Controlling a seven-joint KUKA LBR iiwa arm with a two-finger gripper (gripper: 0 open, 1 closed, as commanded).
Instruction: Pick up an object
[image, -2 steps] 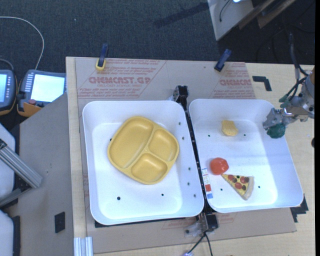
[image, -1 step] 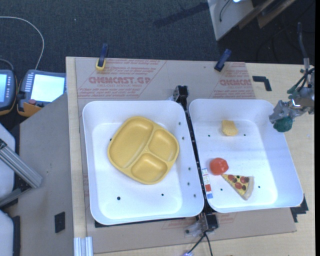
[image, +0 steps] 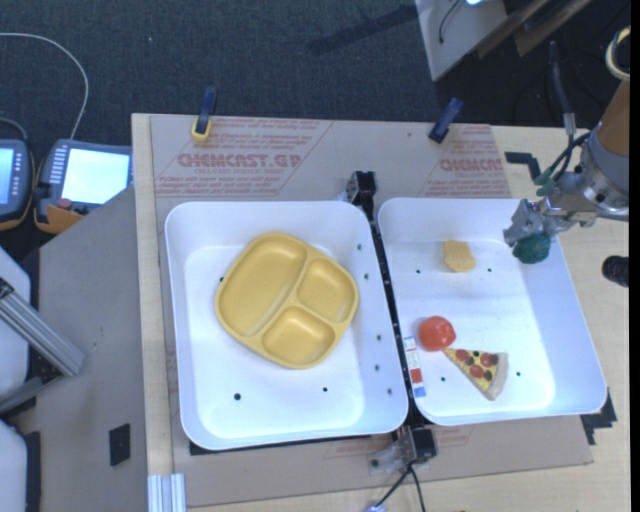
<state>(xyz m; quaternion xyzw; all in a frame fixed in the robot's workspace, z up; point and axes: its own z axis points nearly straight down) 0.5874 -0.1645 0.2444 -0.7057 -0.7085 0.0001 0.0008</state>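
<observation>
Camera view: green object (image: 533, 248) between tool (image: 528, 232) fingers.

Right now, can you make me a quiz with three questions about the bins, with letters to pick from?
1. Where is the yellow plate?
A. left bin
B. right bin
C. floor

2. How many sections does the plate have?
A. one
B. three
C. five

3. What is the claw holding?
A. pizza slice
B. tomato
C. a green thing

Answers:
1 A: it lies in the left bin.
2 B: ridges split it three ways.
3 C: the green thing sits at its tip, while pizza and tomato lie in the right bin.
</observation>
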